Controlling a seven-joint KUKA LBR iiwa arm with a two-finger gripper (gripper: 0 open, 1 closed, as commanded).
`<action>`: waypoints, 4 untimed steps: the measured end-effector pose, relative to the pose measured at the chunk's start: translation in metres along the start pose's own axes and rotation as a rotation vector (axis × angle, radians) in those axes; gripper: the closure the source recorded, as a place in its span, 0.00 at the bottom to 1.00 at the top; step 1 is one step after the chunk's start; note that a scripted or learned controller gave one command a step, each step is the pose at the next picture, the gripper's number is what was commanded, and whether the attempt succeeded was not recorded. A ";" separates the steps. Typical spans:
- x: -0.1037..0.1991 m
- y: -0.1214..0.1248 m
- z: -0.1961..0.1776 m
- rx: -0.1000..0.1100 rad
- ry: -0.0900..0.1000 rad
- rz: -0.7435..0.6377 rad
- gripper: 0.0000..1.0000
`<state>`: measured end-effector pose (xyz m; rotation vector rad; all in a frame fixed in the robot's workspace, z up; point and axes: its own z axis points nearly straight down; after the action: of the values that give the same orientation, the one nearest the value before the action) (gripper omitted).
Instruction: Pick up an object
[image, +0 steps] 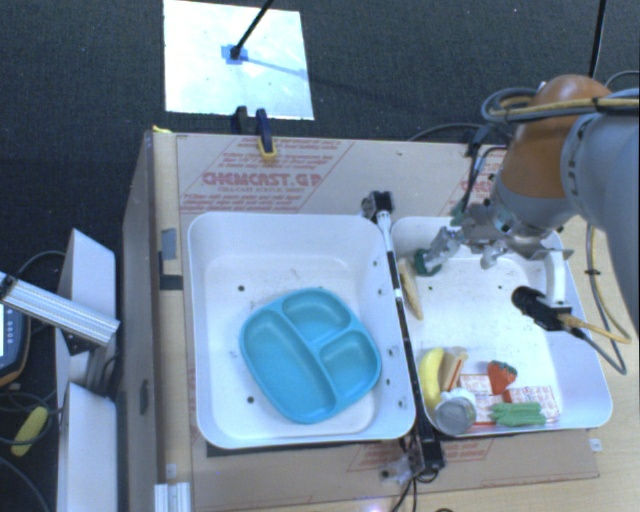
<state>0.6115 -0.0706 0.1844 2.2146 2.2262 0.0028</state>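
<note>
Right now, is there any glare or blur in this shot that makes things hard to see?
In the camera view, the reflective sheet on the floor above the bench glares white; the bins are evenly lit, and the blue divided plate reads clearly; the gripper looks soft and small, as does the heap of toys at the right bin's near end.

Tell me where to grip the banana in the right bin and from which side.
Grip the banana across its narrow middle, coming straight down from above. It lies flat, running up and down the picture, close to the bin's left wall, with a small item touching its right, so the fingers have little room.
</note>
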 end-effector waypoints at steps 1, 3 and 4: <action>-0.102 0.007 0.053 0.002 -0.003 0.005 0.00; -0.086 -0.126 0.065 0.001 0.000 0.005 0.00; -0.017 -0.034 0.100 0.001 0.001 0.001 0.00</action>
<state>0.5783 -0.0875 0.0840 2.2170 2.2255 0.0031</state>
